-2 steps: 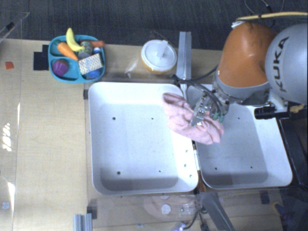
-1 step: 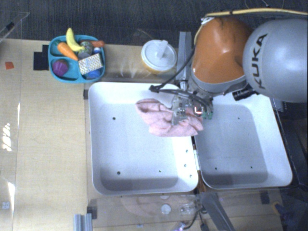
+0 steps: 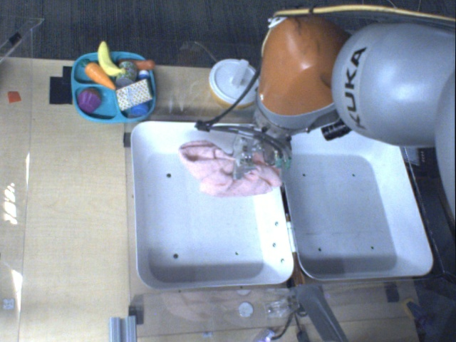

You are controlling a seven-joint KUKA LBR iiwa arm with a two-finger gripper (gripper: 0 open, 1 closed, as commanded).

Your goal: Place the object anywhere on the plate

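Note:
A crumpled pink cloth (image 3: 214, 171) lies in the upper part of the left white bin (image 3: 206, 248), near its right wall. My gripper (image 3: 249, 157) hangs directly over the cloth's right end, low against it, and the grey and orange wrist hides the parts above. The blue divided plate (image 3: 107, 118) sits on the bench beyond the left bin's upper-left corner. It carries a toy banana (image 3: 107, 59), a carrot (image 3: 98, 75), a purple piece (image 3: 89, 100) and other small items.
The right white bin (image 3: 356, 219) lies beside the left one, under the arm. A white lidded cup (image 3: 231, 79) stands behind the bins, between the plate and the arm. Light wooden bench surface (image 3: 64, 212) stretches to the left.

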